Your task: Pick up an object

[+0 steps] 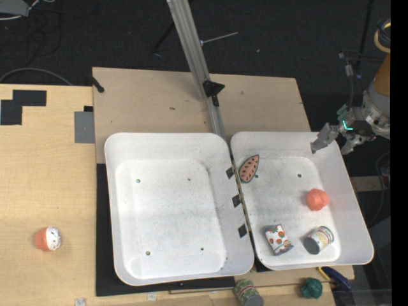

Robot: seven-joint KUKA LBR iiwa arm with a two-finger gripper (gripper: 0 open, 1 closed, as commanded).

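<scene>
Bins sat side by side on the bench (159, 101), the left bin (167, 209) bare white plastic and the right bin (299, 199) holding four things. At about ten o'clock in the right bin, just beside the shared rim, lay an orange leaf-shaped piece (248, 167) dotted with dark spots. Toward three o'clock rested a small red-orange ball (317, 199). Near six o'clock stood a little white carton (278, 240) printed with red patches, its lettering too small to read, and just beside it toward five o'clock lay a small can (319, 240) on its side, with a yellowish label whose writing was also unreadable. The tool (336, 138) hung over the right bin's rim at roughly one o'clock, well apart from all four things, with a small teal light glowing on its body; whether it was spread or pressed together could not be told from this slant, and nothing showed in its grip. A grey aluminium rail (194, 56) ran down from twelve o'clock to the seam between the bins. Off to the left, on the pale wooden surface, lay a red-and-white ball (48, 239). Below the right bin, at the lower edge, sat a green lump (312, 288) and another dark can (247, 292), its label illegible.
</scene>
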